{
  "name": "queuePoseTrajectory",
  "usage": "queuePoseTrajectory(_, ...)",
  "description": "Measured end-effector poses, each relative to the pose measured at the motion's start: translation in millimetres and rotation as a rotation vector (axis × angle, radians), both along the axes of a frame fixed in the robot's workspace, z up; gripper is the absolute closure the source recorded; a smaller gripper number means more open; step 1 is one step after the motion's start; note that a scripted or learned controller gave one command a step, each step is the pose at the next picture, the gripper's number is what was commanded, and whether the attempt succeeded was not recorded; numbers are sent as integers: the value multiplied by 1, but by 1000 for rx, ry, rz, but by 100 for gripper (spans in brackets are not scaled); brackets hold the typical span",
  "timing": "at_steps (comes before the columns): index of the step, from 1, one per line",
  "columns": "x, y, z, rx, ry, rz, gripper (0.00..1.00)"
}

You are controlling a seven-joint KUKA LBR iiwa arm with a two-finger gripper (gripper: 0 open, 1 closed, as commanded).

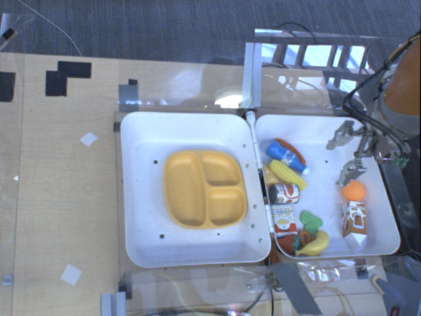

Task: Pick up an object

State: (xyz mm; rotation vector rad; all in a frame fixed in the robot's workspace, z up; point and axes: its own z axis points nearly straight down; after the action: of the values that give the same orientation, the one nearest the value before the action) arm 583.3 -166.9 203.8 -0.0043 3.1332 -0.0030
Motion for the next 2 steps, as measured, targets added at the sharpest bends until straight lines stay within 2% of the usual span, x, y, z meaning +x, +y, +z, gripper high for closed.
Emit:
queuePoseTrajectory(1,60,14,-85,4,5,-168,0)
queuePoseTrajectory(2,38,65,-113,-7,-13,-307,0)
